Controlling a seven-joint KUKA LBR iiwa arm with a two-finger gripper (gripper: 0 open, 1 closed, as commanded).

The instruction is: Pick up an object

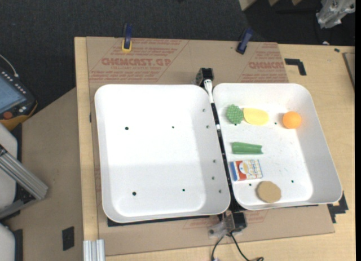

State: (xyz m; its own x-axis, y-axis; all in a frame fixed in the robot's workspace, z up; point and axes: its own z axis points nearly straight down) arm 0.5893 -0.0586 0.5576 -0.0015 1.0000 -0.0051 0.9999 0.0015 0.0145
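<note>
Setting: a table [169,243] covered by a brown cardboard sheet [169,57] printed with red lettering, seen from above at a slant.
Bins: two shallow white plastic bins side by side; the left bin [107,158] and the right bin [316,158] touch along their inner edges.
Landmark: the right bin holds all the loose things.
Green bumpy toy: a small green knobbly piece [234,113] near the bin's far left corner.
Yellow piece: a pale yellow oval [255,116] touching the green bumpy toy on its right.
Orange ball: a small round orange ball [291,120] further right, apart from the yellow piece.
Green strip: a flat dark green wedge [246,148] near the bin's left wall, nearer the camera than the bumpy toy.
Card: a small white packet with red and blue print [246,170] just below the green strip.
Tan disc: a round tan biscuit-like disc [269,191] near the bin's front wall.
Clamps: two blue clamps [127,35] on the cardboard's far edge.
Gripper: a grey metal part [337,0] shows at the top right, well away from the bins; cannot tell if it is open or closed.
</note>
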